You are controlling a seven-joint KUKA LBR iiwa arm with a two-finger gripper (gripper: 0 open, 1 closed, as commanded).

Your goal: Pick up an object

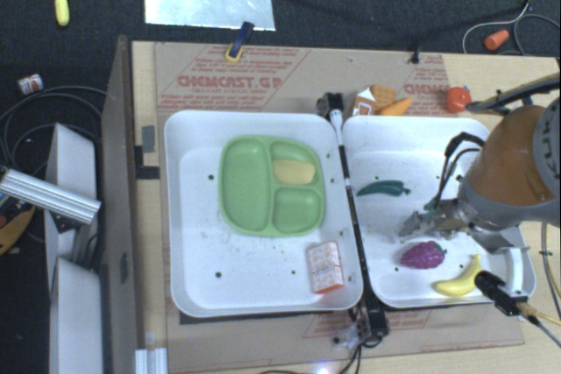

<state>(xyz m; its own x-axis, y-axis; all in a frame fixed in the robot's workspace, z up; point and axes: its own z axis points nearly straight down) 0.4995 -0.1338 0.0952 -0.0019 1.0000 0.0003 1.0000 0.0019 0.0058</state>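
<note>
Camera view has my gripper [427,222] low in the right bin [377,280], reaching in from the right; whether it is spread or closed I cannot tell. Just below it lie purple grapes [422,255], apart from it as far as I can see, and a banana [458,280] beside them. A green pepper [383,187] sits nearer the bin's middle. The left bin [197,188] holds a green tray [267,185] and a small box [325,266].
</note>
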